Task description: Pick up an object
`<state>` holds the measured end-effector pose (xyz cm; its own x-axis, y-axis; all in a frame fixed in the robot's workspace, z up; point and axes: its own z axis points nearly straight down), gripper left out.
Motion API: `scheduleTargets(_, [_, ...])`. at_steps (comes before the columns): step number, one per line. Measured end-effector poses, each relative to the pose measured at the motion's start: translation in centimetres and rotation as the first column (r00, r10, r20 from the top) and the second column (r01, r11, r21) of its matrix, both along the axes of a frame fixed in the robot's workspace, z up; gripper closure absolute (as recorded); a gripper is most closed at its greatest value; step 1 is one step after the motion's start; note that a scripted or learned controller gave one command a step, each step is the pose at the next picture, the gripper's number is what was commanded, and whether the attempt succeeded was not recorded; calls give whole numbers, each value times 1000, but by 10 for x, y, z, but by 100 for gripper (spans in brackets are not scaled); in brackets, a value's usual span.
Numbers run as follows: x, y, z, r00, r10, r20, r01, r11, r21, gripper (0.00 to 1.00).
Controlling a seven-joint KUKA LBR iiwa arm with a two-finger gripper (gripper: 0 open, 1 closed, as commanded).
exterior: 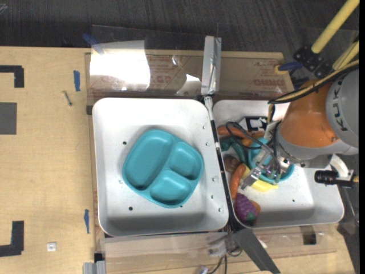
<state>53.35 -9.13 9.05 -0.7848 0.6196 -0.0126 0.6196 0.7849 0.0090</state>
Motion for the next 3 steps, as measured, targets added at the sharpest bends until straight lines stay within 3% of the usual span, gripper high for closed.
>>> scheduleTargets(2, [-3, -4, 1, 997, 83, 3, -83, 996, -7, 0])
scheduleTargets(3, [-3, 2, 0, 917, -398, 4, 398, 917, 7, 0])
